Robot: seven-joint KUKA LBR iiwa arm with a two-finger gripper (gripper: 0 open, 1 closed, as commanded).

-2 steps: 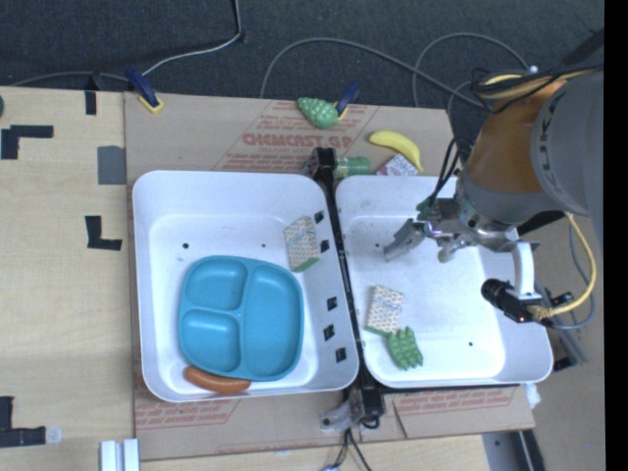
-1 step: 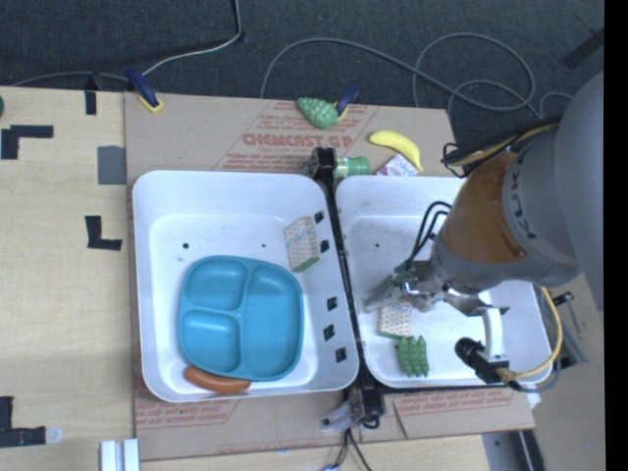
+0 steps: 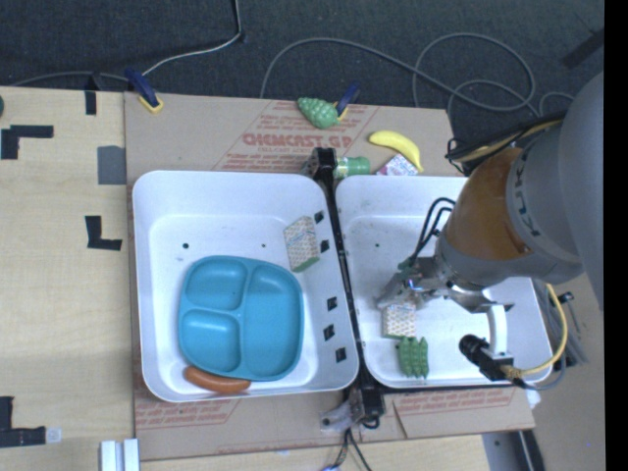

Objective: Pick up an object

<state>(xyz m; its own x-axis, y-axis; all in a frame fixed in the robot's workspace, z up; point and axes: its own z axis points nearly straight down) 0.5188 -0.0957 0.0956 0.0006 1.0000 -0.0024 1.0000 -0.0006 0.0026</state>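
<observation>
Two shallow white plastic bins are sitting side by side on a cardboard-covered bench, and every place below is given relative to the black divider [image 3: 339,263] where the bins are meeting.

Well to the left of the divider, a light blue three-section plastic plate [image 3: 240,317] is lying in the left bin [image 3: 157,263], with an orange sausage-shaped toy [image 3: 218,381] touching the plate's lower rim. Just left of the divider, a small pale waffle-patterned square piece [image 3: 302,238] is leaning near the bin wall.

Just right of the divider, in the right bin [image 3: 383,214], a second pale waffle-patterned square [image 3: 400,320] is lying flat, and a small green ridged block [image 3: 412,357] is lying just below it. The two-finger gripper [image 3: 417,287] of the grey arm with its orange band is hovering directly above that second square, seemingly touching its upper edge. Whether the jaws are released or clenched cannot be told (the wrist is blocking them from above).

The likely pick is the waffle square beneath the gripper. To do this step well, the fingers should probably be straddling the square's edges, avoiding the green block, before any lift.
</observation>
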